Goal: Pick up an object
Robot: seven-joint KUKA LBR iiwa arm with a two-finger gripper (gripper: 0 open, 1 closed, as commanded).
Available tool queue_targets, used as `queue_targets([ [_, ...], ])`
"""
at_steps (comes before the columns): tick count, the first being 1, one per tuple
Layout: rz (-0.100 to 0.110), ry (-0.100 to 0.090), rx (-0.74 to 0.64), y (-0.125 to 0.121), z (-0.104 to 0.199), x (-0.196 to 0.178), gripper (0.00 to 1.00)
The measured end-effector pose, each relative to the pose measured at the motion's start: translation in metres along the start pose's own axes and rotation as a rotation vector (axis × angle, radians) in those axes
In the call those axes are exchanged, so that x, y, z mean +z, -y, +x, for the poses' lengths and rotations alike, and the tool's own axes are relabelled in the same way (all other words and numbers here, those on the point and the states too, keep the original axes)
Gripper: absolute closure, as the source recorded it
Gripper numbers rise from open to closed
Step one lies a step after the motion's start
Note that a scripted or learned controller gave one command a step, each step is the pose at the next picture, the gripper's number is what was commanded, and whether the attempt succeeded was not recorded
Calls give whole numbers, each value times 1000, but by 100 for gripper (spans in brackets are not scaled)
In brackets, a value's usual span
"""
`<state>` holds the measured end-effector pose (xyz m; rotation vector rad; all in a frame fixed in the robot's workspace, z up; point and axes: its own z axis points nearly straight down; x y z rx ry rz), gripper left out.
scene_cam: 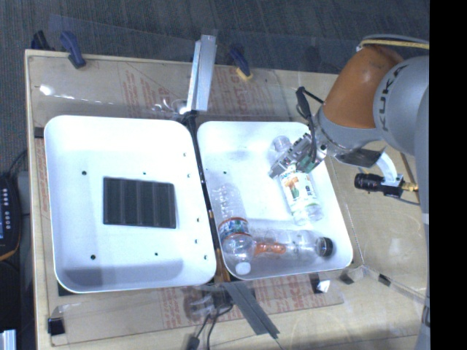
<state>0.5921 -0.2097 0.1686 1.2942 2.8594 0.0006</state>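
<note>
My end effector hovers in the right shallow white bin, touching the top of a clear plastic bottle with an orange-and-green label; grip state unclear.

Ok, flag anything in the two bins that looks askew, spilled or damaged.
Nothing looks spilled or damaged. Three clear plastic bottles lie on their sides in the right bin: one by the left wall, one along the front, and one with a white label under the gripper. The left bin holds a flat dark ribbed panel.
</note>
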Motion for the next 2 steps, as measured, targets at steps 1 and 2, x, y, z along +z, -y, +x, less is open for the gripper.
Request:
queue_targets([
  [1,-1,1,-35,-25,-23,-20,0],
  [2,1,-4,-163,-68,35,46,0],
])
